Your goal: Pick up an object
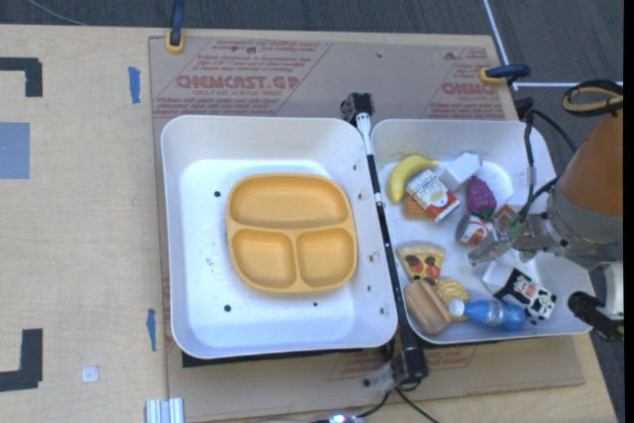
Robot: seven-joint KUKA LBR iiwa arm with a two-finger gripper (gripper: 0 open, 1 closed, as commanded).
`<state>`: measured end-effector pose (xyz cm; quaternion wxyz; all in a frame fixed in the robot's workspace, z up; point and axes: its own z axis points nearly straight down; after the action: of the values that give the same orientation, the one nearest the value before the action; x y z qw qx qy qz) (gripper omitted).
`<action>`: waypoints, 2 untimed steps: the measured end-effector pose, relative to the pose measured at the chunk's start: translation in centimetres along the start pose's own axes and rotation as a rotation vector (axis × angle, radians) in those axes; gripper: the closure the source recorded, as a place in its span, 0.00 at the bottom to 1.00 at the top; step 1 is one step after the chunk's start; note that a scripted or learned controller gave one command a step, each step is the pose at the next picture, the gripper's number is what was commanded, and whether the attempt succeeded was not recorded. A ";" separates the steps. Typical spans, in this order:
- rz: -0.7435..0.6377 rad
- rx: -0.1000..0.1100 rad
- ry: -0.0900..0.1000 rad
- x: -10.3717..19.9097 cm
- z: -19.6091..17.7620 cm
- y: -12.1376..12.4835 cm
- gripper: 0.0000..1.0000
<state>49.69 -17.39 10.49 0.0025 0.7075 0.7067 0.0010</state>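
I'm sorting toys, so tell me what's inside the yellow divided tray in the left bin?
The yellow divided tray shows three bare compartments with nothing in them. It lies flat in the left bin, so the bin floor beneath it is covered.

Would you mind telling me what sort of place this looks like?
Probably a robotics lab test bench: two white bins clamped to a board, toy food such as a banana beside a yellow divided plate, and blue tape marks on the tabletop.
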 end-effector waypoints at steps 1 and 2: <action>0.002 -0.011 -0.010 4.4 1.5 -1.4 0.00; 0.005 -0.021 -0.018 4.0 0.4 -1.2 1.00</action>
<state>48.50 -13.34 10.12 0.0163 0.7094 0.7047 0.0020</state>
